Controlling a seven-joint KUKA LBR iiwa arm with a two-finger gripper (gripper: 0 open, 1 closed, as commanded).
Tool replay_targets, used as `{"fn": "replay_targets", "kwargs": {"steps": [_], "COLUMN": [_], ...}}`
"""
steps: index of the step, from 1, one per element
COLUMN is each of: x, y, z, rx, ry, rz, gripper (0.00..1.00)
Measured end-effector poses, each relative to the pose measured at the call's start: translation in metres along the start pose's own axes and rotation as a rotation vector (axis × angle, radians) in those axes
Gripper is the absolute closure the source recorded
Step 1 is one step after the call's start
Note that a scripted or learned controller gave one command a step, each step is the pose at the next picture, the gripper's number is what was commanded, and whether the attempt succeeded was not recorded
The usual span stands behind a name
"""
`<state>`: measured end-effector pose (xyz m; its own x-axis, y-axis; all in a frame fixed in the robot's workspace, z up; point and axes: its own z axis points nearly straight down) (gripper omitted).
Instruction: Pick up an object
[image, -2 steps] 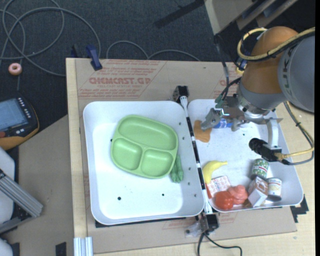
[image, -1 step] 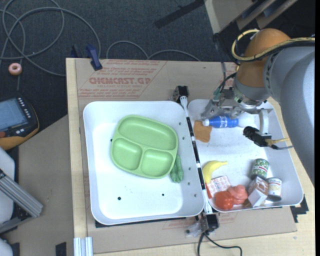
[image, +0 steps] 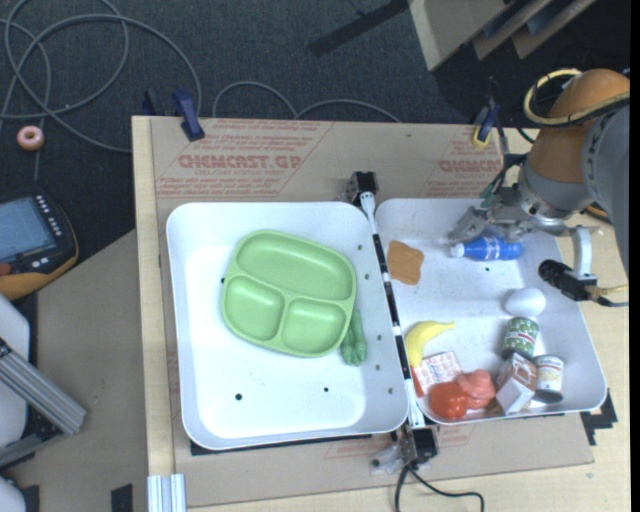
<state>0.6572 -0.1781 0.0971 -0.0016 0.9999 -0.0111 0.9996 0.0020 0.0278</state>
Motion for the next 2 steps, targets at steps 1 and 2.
{"fn": "replay_targets", "kwargs": {"steps": [1, 2], "x": [0.029, -0.029], "y": [-0.061, -0.045], "z": [-0.025, -0.052], "rx": [0.028, 0.025], "ry": [0.012, 0.008], "rz": [0.002, 0.002], "gripper": [0.0, 0.0]}}
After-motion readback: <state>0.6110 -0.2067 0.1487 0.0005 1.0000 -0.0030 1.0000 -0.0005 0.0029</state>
